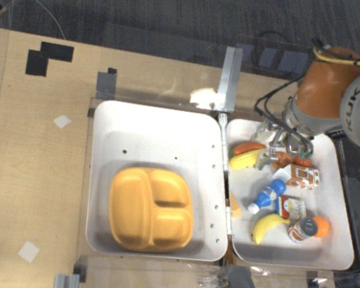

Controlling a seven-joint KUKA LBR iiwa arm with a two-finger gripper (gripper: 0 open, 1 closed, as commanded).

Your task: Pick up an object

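Toys lay heaped in the right bin, and the gripper hung low at its far end, over a yellow corn-like piece. Whether its jaws were apart could not be told. A clean grasp probably needed one piece singled out, clear of its neighbours.

— What sits in your right bin?

— Under my hand, a yellow corn cob lies against a red pepper. Beside them is a small red-and-white carton.

— And lower down?

— A blue-and-white bottle on its side, a curved banana, a can and an orange ball.
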